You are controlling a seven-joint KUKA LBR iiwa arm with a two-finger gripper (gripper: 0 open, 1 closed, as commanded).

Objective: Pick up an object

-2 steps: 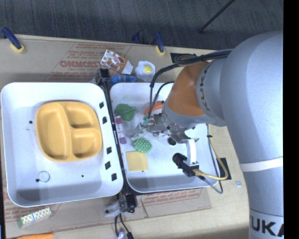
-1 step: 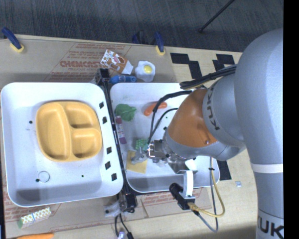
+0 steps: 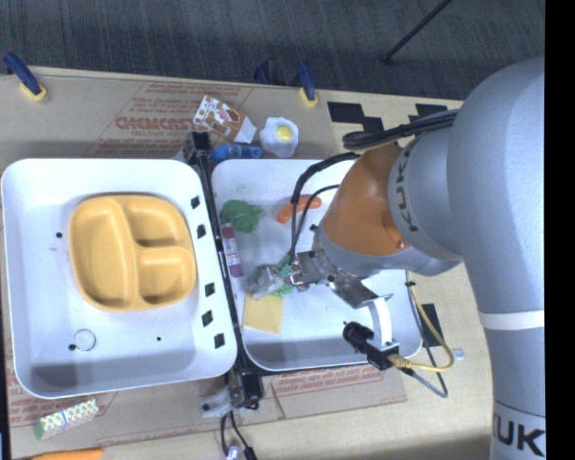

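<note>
Here the end effector (image 3: 286, 274), grip state unclear, hangs beside a flat yellow square (image 3: 264, 314).

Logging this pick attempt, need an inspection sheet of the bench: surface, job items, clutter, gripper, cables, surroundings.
Surface: cardboard-lined bench bearing a left bin and a right bin.
Job's things: right bin holds a green leaf, orange piece, yellow slice, pink-capped tube. Left bin holds a yellow tray.
Clutter: on the bench behind the bins, a snack packet, a blue item and a white-yellow item; a wrapper at front left.
Gripper: gripper low in the right bin beside the yellow slice; grasp cannot be judged.
Cables: black cable over the wrist; yellow cable at the front right.
Surroundings: blue clamps; dark floor.
</note>
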